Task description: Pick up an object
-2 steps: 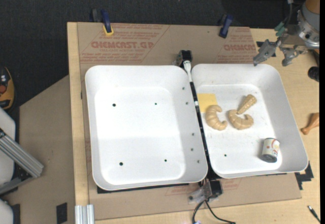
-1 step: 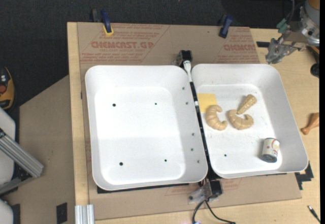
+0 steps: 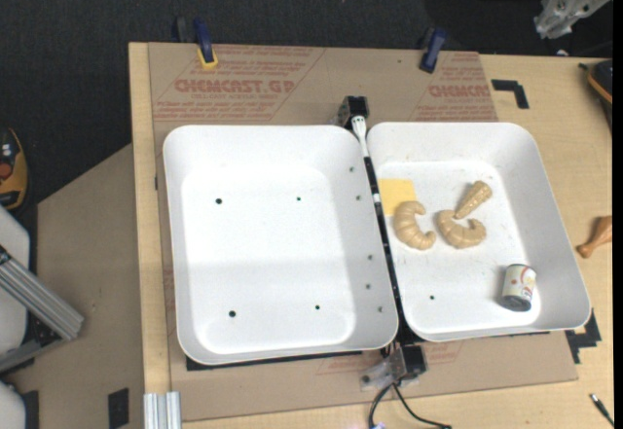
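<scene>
The right bin (image 3: 545, 184) holds several small objects. A flat yellow square (image 3: 396, 194) lies near its left wall. Two tan croissant-shaped pieces (image 3: 413, 226) (image 3: 461, 231) lie side by side in the middle, and a tan cone-shaped piece (image 3: 474, 198) rests just above the right one. A small white can (image 3: 518, 286) with a red mark lies on its side near the front right corner. A grey metal part that looks like my gripper (image 3: 569, 4) hangs far off at the top right, well beyond the bench and away from every object.
The left bin (image 3: 195, 252) sits beside the right one, and a dark hinge strip (image 3: 375, 223) runs between them. Blue clamps (image 3: 203, 38) (image 3: 432, 48) hold the board at the back. A brown wooden piece (image 3: 594, 240) lies outside the right bin's edge.
</scene>
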